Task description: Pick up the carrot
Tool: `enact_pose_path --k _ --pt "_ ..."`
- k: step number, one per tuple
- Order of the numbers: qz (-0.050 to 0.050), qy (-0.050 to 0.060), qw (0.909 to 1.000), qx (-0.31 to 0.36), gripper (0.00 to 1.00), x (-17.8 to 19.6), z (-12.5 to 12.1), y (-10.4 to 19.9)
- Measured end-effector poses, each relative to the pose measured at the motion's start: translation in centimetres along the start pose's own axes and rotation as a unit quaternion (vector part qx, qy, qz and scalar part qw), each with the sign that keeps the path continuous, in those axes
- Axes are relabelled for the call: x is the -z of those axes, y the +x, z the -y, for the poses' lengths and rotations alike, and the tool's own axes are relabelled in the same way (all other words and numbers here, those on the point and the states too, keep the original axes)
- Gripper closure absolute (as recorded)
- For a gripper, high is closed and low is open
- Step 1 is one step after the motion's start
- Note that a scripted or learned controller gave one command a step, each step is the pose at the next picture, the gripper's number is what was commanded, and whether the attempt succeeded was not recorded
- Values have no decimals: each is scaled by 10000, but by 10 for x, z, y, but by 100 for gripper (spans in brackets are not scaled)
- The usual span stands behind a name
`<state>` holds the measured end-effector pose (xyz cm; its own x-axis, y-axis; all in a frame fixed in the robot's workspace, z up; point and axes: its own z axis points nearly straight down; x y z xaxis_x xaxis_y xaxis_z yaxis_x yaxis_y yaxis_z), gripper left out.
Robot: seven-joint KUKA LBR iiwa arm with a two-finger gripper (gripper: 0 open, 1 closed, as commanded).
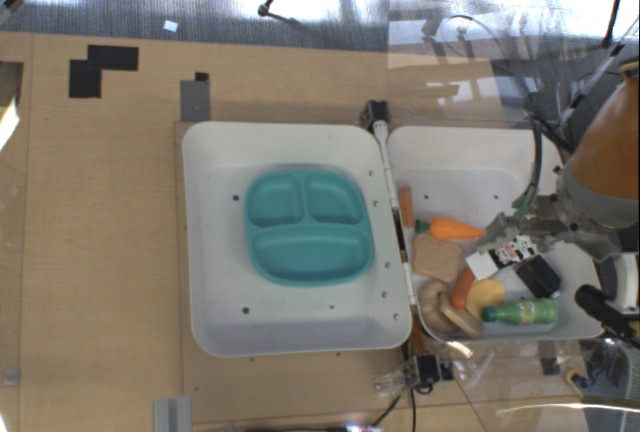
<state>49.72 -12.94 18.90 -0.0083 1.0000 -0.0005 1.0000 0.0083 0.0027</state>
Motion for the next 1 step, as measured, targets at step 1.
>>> enact_pose_path --k 1 --pt "12 -82 9997 -233 0 -100 -63 29"
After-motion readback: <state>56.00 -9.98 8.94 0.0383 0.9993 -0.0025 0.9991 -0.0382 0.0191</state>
